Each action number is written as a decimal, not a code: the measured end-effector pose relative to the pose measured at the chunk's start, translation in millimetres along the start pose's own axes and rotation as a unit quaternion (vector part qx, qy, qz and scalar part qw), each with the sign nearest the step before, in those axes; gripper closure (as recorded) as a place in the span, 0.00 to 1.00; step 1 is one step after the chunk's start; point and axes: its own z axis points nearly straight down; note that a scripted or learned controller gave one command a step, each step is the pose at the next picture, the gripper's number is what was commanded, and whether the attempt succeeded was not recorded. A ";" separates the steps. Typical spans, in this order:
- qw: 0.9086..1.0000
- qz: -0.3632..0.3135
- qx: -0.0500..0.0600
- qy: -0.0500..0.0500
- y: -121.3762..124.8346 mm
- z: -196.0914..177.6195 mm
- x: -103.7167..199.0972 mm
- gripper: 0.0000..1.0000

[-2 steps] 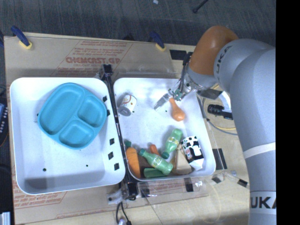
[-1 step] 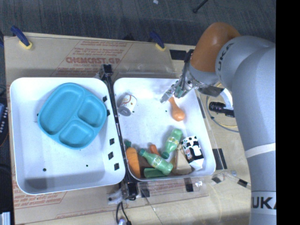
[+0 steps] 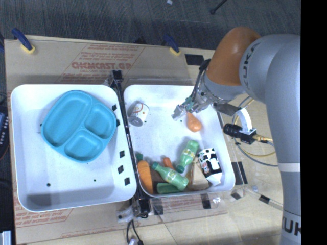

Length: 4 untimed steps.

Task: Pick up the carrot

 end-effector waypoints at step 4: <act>1.000 -0.004 0.002 0.000 -42.9 -123.0 54.3 0.00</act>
